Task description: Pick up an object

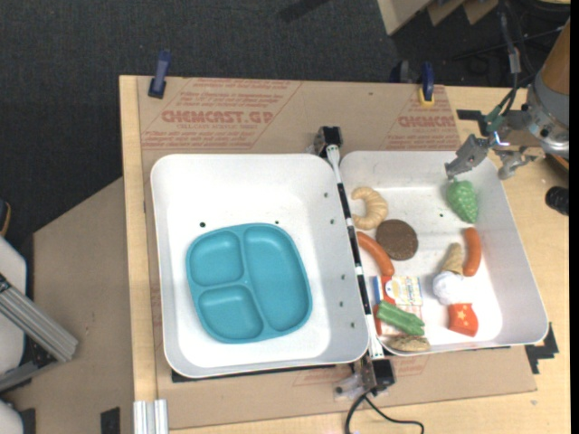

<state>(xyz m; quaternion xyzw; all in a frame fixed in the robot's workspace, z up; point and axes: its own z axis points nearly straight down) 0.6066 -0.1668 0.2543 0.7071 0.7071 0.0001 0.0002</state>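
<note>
Above the right bin's [516,242] far edge, hand [472,156] with fingers spread, just over green toy [463,200], croissant [369,206] well apart.

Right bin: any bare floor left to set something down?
Yes: right bin, its far-left corner above the croissant, and a strip along its right wall beside the orange sausage. Crowded from the brown patty down to the near edge.

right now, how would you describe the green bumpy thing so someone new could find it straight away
Start at the right-hand white bin, the one crowded with toy food, and look to its far corner nearest the gripper. The green bumpy piece lies just below the gripper, apart from the rest. It is the only leafy-green lump there; the other green item is a flat pod at the near edge.
</note>
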